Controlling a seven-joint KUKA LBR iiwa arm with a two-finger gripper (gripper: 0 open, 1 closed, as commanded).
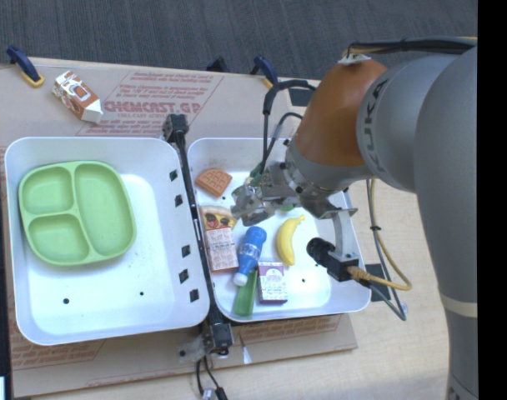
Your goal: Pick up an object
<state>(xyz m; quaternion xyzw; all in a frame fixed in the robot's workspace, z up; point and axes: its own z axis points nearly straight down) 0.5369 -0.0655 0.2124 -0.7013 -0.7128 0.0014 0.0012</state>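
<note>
Claw (247,204): low over the right bin (347,300), partly masked by the arm's wrist; whether spread or pressed together cannot be told. Cracker (213,182): just left and above the claw. Snack packet (219,238): below-left, its top edge close under the claw. Blue bottle (250,251): directly below. Banana (288,238): just right and below. Pink box (273,282): further below. Green plate (74,213): far left, in the left bin (95,311). Small carton (77,97): far upper left on the table (404,223).

claw (247,202) hovers over right bin (347,300) beside banana (288,238).
</note>
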